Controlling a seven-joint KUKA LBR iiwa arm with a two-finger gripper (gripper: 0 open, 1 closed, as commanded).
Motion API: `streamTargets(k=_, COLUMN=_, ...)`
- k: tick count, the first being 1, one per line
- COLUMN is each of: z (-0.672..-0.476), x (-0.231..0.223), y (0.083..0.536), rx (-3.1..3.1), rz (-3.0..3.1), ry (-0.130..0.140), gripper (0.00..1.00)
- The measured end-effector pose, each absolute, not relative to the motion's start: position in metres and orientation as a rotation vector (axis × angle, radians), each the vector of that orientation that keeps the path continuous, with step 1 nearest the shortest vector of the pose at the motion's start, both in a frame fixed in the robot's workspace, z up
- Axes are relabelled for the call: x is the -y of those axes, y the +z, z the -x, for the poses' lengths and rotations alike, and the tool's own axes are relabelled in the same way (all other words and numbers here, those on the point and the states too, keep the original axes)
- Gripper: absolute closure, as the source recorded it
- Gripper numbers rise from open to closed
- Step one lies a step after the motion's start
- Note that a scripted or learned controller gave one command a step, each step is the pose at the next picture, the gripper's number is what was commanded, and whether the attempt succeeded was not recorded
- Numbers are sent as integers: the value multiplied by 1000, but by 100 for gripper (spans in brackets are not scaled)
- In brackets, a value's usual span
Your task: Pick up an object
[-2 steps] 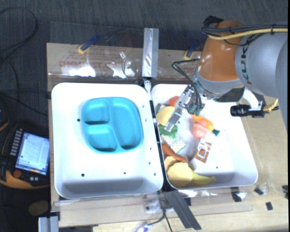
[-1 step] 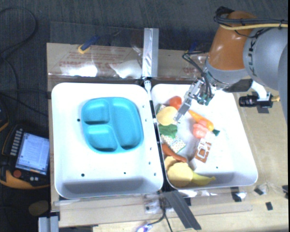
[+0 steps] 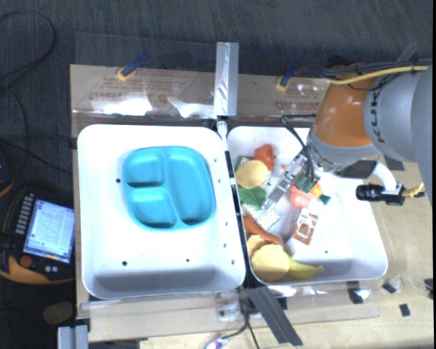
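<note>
Tool [image 3: 299,174]: lowered into the right bin, its tip among the toy food near the bin's middle; whether it is wide, narrow or holding anything cannot be told from this view.
Nearest candidate: a small orange-pink piece [image 3: 301,197], touching or just below the tool tip. Judged light, rigid plastic, smooth; take it across its narrowest width.
Right bin [image 3: 352,257]: landmark for all items below; it carries the whole pile.
Yellow round item [image 3: 252,172]: at the bin's left wall, upper part. Likely light and hard; the curved surface may slip, so grip across the middle.
Red-orange piece [image 3: 264,152]: near the bin's top left, just above the yellow round item.
Green piece [image 3: 251,197]: at the left wall, directly below the yellow round item; partly covered.
Patterned card-like piece [image 3: 306,227]: near the bin's centre, lying flat; thin, hard to get under.
Banana [image 3: 303,270]: along the bin's bottom edge, beside a yellow fruit [image 3: 269,261] in the bottom left corner.
Blue tray [image 3: 168,186]: in the neighbouring left bin [image 3: 102,267], well apart from the tool.
Desk [image 3: 407,267]: bare surface right of the right bin.
</note>
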State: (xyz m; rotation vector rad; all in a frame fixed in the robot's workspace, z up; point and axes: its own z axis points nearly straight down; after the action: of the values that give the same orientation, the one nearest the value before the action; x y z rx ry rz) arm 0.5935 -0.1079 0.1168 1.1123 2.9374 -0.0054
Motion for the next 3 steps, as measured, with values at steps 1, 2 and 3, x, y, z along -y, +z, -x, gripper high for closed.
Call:
streamTargets(k=1, z=-561, x=115, y=127, rx=-2564, rz=-1815, ry=-4, gripper=0)
streamTargets(k=2, z=-652, x=172, y=89, rx=-2549, rz=-1819, ry=1, gripper=0)
streamTargets(k=3, z=-588, x=208, y=190, rx=-2766, rz=-1484, ry=-5, gripper=0)
